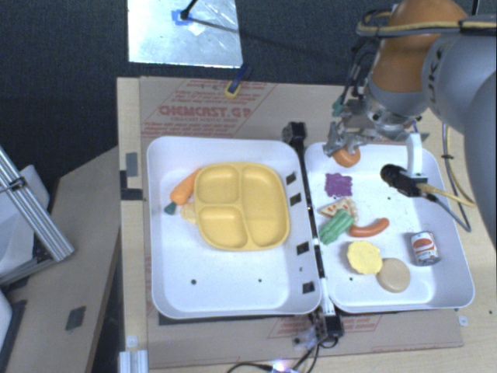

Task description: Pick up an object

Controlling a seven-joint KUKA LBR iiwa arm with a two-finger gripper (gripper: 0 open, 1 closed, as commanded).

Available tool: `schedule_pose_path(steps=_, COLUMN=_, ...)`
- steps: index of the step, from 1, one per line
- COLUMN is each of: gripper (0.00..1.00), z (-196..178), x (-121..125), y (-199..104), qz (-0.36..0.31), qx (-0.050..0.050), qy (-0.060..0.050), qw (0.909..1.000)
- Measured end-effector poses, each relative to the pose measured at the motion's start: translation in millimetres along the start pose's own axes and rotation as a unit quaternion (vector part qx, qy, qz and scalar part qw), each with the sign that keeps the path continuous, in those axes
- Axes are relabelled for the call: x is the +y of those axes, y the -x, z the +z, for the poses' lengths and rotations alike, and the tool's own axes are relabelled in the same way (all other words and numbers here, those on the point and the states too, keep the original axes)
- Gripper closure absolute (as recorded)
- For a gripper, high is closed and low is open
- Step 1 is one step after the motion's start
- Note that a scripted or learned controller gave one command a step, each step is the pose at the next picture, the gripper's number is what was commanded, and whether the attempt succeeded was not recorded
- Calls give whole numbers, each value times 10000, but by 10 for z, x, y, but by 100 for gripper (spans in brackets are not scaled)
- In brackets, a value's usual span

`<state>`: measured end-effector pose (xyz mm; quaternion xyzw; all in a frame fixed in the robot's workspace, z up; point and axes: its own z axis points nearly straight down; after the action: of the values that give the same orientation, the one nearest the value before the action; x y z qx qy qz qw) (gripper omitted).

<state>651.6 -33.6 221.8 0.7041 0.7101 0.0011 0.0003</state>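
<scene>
The right bin [454, 282] holds several small items. At its far left corner lies a small orange round piece [348, 159]. My gripper [344, 141] hangs directly over it, right at its top, and the grey wrist hides where they meet. Nearer the front lie a purple piece [338, 184], a pizza slice [337, 207], a green vegetable [335, 228] and a red sausage [370, 228].
A yellow lump [363, 257], a tan disc [394, 275] and a small can [423, 248] sit at the right bin's front. The left bin [233, 301] bears a yellow divided plate [238, 206] with a carrot [184, 186] beside it. A black part with a yellow cable [402, 179] hangs off the arm.
</scene>
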Motion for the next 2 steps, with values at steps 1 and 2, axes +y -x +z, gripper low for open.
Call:
schedule_pose_path(steps=1, gripper=100, z=-87, x=-164, y=-444, qz=-1, qx=6, qy=-7, qw=10000)
schedule_pose_path(steps=2, gripper=100, z=72, x=-90, y=-506, qz=15, qx=-6, qy=-7, qw=10000)
